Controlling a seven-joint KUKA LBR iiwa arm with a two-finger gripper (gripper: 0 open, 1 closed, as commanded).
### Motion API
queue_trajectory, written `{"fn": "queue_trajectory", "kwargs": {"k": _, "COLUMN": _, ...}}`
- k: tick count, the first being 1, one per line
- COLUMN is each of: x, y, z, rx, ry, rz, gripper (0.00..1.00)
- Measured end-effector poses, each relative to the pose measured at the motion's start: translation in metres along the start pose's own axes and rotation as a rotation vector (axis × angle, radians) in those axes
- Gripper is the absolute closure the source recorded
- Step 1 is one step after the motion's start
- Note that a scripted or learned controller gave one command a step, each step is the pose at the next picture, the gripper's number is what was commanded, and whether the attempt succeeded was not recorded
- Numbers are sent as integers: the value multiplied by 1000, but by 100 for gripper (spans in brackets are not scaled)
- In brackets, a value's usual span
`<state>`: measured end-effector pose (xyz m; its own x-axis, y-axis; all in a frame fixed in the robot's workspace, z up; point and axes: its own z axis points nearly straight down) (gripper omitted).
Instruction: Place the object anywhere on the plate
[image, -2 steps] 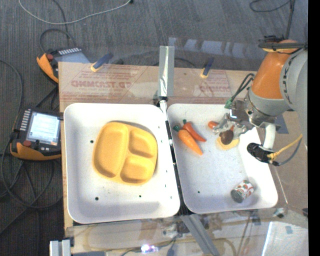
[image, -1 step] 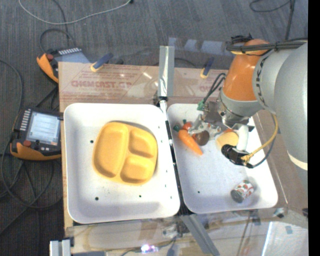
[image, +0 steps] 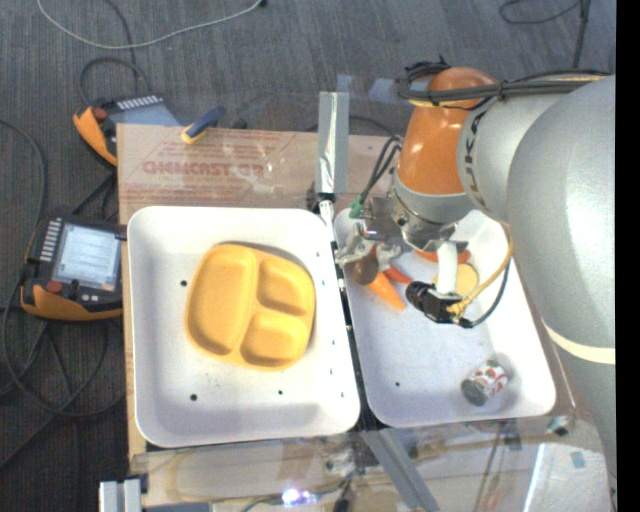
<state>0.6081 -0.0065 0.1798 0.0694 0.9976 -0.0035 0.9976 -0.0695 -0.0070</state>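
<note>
A yellow plate with three compartments lies in the left white bin, with nothing on it. My gripper hangs low over the upper left part of the right bin, close to the wall between the bins. An orange carrot-like piece lies on the bin floor just below and right of the gripper, touching or nearly touching it. A dark brownish shape sits right at the gripper's tip; I cannot tell whether it is an object or part of the gripper.
A small red-and-white patterned can lies on its side in the right bin's lower right corner. Another orange piece peeks out under the wrist. The grey arm covers the right bin's upper right. A black and yellow cable loops off the wrist.
</note>
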Motion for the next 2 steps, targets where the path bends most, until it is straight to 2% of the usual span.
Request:
{"fn": "queue_trajectory", "kwargs": {"k": 1, "x": 73, "y": -34, "z": 0, "rx": 2, "ry": 3, "rz": 144, "gripper": 100}}
{"fn": "queue_trajectory", "kwargs": {"k": 2, "x": 73, "y": -34, "z": 0, "rx": 2, "ry": 3, "rz": 144, "gripper": 0}}
